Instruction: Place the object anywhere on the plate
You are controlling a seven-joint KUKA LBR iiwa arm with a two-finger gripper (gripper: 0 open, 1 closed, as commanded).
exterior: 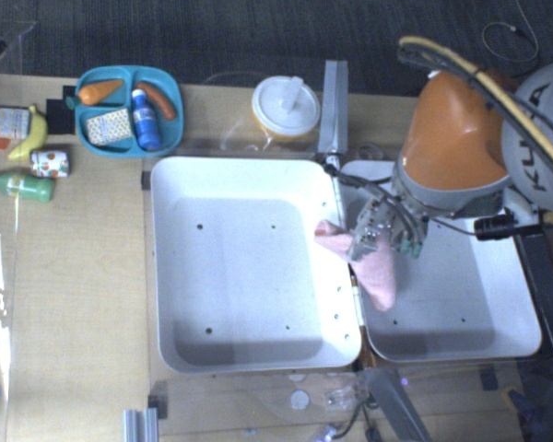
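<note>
Bench, far left: I see a small carton (2,123), a banana (32,133), a little can (49,163) and a green bottle (18,186) lying close together on the wooden bench (74,293).

Blue tray: behind the left bin sits a blue divided tray (129,110). I make out an orange carrot-like piece (101,91), a blue bottle (144,121) and a patterned item in its compartments.

Left bin: the white left bin (249,265) reaches from the tray's edge to the divider at the centre of my view.

Cup: a lidded cup (286,107) with a straw stands just behind the left bin's far right corner, beside an upright grey metal post (334,109).

Pink cloth: the pink cloth (373,270) is draped across the rims where the two bins meet. One end lies in the left bin; the longer part hangs down into the right bin.

Gripper: the gripper (387,231) hangs under the orange band, directly over the cloth's upper part. From my camera I cannot tell whether its fingers are spread or closed on the cloth.

Right bin: the white right bin (461,311) lies under the arm (452,145), which enters from the right.
</note>
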